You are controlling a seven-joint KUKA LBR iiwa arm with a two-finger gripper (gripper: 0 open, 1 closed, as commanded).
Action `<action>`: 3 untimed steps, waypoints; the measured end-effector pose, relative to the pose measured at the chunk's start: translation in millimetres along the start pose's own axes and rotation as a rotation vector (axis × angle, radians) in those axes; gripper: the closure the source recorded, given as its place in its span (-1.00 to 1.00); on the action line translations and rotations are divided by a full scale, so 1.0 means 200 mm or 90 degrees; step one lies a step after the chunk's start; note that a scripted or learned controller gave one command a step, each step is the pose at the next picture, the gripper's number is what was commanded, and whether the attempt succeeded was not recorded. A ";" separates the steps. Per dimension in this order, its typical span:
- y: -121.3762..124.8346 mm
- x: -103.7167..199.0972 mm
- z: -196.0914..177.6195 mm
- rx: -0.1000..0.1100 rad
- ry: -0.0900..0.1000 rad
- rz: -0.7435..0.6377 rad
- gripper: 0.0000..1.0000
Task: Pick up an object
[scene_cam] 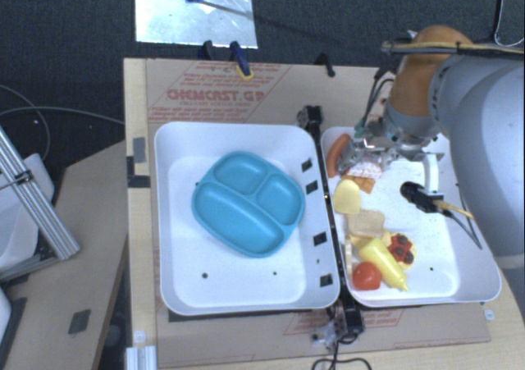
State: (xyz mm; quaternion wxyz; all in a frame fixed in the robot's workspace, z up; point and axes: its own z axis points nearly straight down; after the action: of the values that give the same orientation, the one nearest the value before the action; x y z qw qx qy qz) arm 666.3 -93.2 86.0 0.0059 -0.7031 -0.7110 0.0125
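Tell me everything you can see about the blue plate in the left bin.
The blue plate is a light blue, rounded divided plate that looks like smooth plastic. Raised ridges split it into three sections: one long one along its lower left side and two smaller ones on the upper right. It lies flat and right side up, turned at a slant, near the middle of the left bin, resting on the bin's white floor. Its sections hold nothing.

The arm (484, 114) runs off the right edge, so most of its bulk is cut away. It hides the far right corner of the right bin (443, 282). The gripper (371, 152) covers the top of the toy food pile (361, 175), and what lies directly under it is too jumbled to tell apart.
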 end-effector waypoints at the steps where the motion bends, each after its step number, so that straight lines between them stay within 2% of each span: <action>1: 0.02 0.02 -0.05 -0.019 0.004 0.004 1.00; 2: -0.12 0.03 -0.01 -0.026 0.000 0.009 1.00; 3: -0.23 0.26 -0.52 -0.022 0.006 0.002 1.00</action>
State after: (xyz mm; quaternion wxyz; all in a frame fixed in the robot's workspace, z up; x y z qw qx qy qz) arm 621.7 -41.1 191.4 -0.0028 -0.7045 -0.7097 -0.0033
